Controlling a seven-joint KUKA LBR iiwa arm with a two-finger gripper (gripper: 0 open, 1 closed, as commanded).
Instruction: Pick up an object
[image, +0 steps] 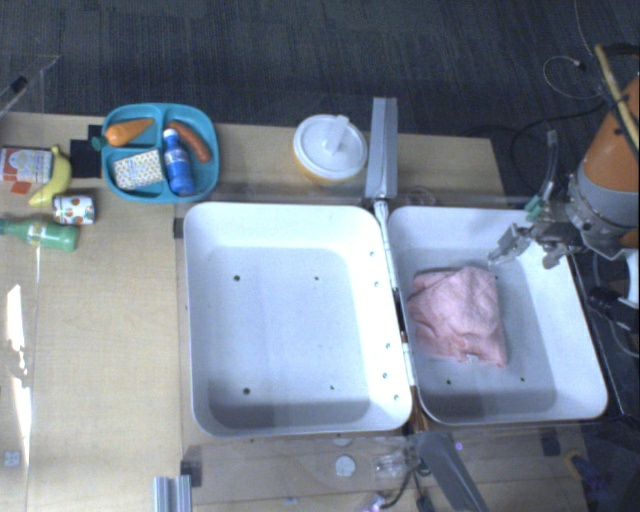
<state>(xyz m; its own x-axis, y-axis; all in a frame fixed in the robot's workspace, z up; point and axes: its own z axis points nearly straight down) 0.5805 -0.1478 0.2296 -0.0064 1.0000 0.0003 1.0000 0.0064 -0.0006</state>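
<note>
The arm (610, 170) came in from the right side, grey with its orange band showing, and the gripper (520, 243) hung over the back corner of the right bin (570, 330). Whether that tool was released or clenched, I could not tell from where I stood; the tip was too small and blurred against the white wall. Nothing showed in its grasp.

The pink cloth (458, 313) lay crumpled on the floor of the right bin, a little towards the divider, just below and to the left of the gripper, and apart from it.

The left bin (205, 330) sat beside it, the two touching along a grey rail (383, 150) that ran up past their back edges.

Out on the wooden bench (100, 350), behind the left bin, stood a blue divided tray (205, 135) carrying toy food, an orange carrot and a blue bottle among it. To its left lay a banana (52, 178), a small can (74, 209) and a green bottle (40, 233) on its side. A white lidded tub (330, 148) stood by the rail.
</note>
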